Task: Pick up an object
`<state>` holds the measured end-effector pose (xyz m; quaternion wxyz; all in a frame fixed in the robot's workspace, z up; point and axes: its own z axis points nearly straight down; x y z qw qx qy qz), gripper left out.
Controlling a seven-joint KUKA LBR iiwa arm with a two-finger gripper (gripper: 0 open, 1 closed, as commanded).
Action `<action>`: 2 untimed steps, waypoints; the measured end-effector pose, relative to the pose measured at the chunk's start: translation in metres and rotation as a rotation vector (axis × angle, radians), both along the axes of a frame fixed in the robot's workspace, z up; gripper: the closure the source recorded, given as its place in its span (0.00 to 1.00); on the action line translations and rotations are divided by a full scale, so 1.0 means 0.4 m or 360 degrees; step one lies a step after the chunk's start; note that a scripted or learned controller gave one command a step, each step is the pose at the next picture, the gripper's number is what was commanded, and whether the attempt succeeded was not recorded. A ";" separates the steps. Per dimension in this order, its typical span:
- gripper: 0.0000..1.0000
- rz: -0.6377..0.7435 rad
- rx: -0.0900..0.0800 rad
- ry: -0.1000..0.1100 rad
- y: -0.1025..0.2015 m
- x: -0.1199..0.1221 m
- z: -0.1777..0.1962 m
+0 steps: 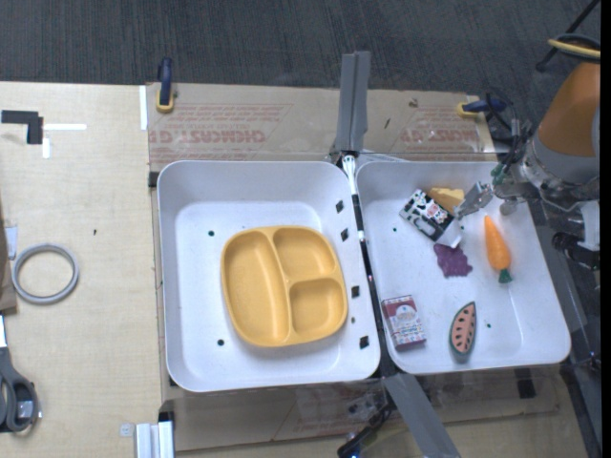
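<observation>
The right bin (535,342) holds several small items. A black-and-white patterned piece (423,213) and a yellow wedge (445,197) lie near its back. A purple blob (452,260) and an orange carrot (496,243) sit in the middle. Towards the front are a red box (403,321) and a watermelon slice (463,329). My gripper (468,210) reaches in from the right, low over the bin, just right of the yellow wedge and the patterned piece and above the purple blob. Nothing visibly hangs from it.
The left bin (191,256) holds a yellow divided plate (284,284). A grey divider post (353,103) stands at the back between the bins. On the bench at far left lie a grey ring (42,273) and scissors (17,399).
</observation>
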<state>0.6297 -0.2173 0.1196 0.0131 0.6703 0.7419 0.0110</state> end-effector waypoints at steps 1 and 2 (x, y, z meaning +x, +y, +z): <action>0.00 0.0205 0.0009 0.0058 -0.001 -0.151 -0.071; 1.00 0.0199 0.0002 0.0054 -0.005 -0.150 -0.048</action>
